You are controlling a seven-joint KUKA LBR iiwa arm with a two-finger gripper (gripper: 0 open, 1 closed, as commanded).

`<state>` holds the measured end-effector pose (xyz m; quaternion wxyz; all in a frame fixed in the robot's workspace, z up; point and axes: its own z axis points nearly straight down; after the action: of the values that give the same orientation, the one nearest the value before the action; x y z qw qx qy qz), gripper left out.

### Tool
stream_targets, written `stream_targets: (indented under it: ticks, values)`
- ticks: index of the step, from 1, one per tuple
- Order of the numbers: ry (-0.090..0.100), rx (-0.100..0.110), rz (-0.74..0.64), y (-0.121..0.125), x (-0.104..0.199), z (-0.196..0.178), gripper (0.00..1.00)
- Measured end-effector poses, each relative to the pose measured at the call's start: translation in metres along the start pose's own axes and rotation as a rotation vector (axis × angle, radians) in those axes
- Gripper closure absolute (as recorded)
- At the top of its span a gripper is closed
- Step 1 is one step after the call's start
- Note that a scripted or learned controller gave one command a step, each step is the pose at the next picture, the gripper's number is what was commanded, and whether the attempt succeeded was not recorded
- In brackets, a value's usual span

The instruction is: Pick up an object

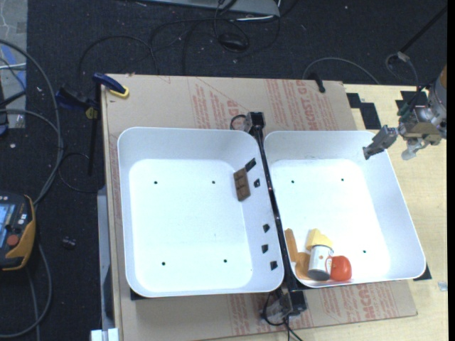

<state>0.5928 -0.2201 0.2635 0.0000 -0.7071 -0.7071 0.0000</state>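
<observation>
The gripper, fingers spread apart and holding nothing, is hovering beside the right bin; it should descend squarely over the red ball.

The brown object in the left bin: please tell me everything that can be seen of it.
The brown object is a small, flat, dark brown bar, seemingly split into segments; its material cannot be told. It lies on the sloping right wall of the left bin, near the upper right corner, its long side running roughly up and down, slightly tilted. A small black mark lies just above it. Nothing else touches it; the gripper is far off, over the right bin's upper right edge.
</observation>
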Motion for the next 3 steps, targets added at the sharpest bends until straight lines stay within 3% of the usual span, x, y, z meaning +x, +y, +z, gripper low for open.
stream_targets:
  ticks: [3]
  values:
    - [0.000,0.000,0.000,0.0000,0.0000,0.0000,0.00]
